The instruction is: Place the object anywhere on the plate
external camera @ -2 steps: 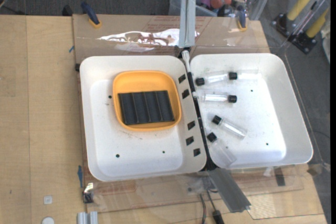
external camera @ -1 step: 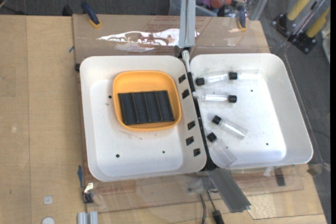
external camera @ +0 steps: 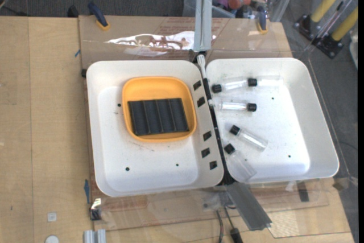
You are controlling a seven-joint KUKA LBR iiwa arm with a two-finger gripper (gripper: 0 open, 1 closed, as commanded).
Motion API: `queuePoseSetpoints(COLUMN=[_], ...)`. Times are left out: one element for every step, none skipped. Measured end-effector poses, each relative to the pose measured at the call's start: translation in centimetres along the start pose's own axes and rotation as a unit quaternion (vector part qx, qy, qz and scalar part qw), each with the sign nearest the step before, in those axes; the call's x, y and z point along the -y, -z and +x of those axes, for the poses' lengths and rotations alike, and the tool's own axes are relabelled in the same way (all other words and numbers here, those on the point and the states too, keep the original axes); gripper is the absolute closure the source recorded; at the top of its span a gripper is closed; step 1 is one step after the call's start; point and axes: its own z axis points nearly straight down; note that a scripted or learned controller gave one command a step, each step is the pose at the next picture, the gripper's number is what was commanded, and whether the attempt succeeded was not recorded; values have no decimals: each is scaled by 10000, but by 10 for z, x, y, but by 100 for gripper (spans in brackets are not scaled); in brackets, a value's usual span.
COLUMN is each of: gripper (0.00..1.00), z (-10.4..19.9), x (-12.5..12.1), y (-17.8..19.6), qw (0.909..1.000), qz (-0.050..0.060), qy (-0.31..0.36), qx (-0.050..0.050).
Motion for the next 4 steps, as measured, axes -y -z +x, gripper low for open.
queuePoseSetpoints(gripper=[100, 100, 100, 100], z=[-4, -8, -9, -9], x=[0, 0, 1, 1], y=[0, -1, -1, -1], qw=[9776, 9548, 9401, 8913], qz=[-11, -19, -14, -15], qy=[2105, 2971, 3409, 4533], qx=[8, 11, 4, 11])
